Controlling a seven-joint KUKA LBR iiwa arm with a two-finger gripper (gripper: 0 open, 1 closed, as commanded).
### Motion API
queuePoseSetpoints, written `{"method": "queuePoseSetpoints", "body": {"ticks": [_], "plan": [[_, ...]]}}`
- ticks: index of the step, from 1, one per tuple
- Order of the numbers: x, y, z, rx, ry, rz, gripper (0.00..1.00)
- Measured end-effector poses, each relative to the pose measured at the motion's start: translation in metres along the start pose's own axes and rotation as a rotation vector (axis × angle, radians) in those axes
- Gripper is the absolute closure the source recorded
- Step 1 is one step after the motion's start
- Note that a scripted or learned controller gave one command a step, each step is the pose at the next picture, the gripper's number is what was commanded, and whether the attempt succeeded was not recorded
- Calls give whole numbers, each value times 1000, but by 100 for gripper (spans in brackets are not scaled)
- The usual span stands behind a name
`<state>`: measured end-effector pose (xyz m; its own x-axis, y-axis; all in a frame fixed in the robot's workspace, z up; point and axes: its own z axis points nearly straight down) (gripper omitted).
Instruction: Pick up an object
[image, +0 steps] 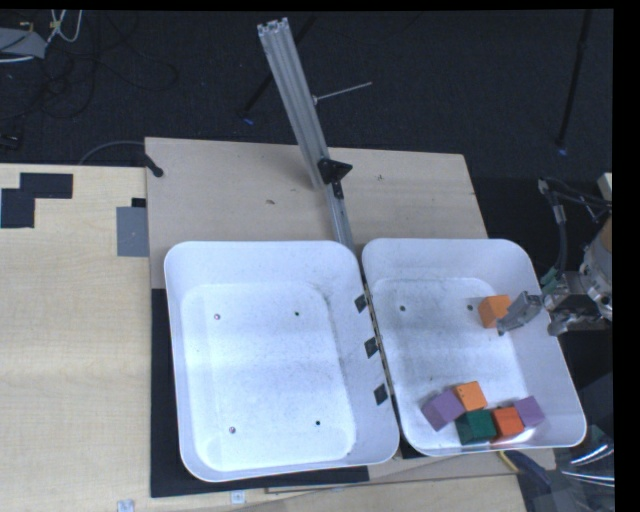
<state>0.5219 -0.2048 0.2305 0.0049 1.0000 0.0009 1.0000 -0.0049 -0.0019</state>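
An orange block (492, 309) lies alone in the right bin (440, 262), near its right wall. My gripper (543, 315) reaches in over that wall from the right and stands open. Its left finger (516, 313) is just to the right of the orange block, which sits outside the gap. Nothing shows between the fingers. At the bin's front right corner is a cluster of blocks: a purple one (441, 408), an orange one (471, 395), a green one (477, 426), another orange one (509, 420) and another purple one (529, 409).
The left bin (262, 262) sits beside the right one, with small black clips (370, 346) along the shared rim. A slanted aluminium post (303, 118) rises behind the bins. The arm's wrist (600, 275) hangs at the right edge.
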Motion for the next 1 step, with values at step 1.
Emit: {"method": "queuePoseSetpoints", "body": {"ticks": [1], "plan": [[44, -17, 1, 3, 2, -9, 0]]}}
